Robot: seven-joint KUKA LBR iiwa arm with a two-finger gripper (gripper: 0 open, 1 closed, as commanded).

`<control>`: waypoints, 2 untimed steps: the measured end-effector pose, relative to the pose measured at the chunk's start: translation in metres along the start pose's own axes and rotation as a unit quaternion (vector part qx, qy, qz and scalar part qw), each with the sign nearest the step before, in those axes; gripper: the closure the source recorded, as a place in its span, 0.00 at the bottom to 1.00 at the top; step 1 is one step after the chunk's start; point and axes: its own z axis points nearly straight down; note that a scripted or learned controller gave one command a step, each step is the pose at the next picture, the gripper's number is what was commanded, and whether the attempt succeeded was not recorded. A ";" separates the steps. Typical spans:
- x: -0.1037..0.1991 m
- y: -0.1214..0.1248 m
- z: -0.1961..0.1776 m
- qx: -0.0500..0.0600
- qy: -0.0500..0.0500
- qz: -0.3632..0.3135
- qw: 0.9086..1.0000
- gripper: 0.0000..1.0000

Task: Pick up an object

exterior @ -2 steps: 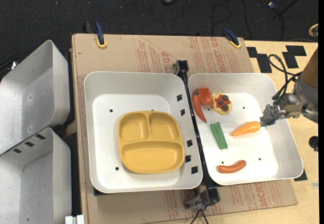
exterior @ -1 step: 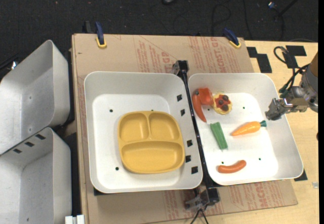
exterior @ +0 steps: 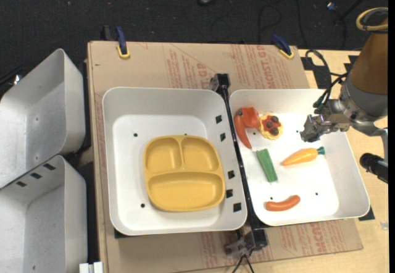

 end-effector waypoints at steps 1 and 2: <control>0.050 0.002 -0.007 0.001 0.000 0.000 1.000 1.00; 0.112 -0.003 -0.001 0.002 0.001 0.000 1.000 1.00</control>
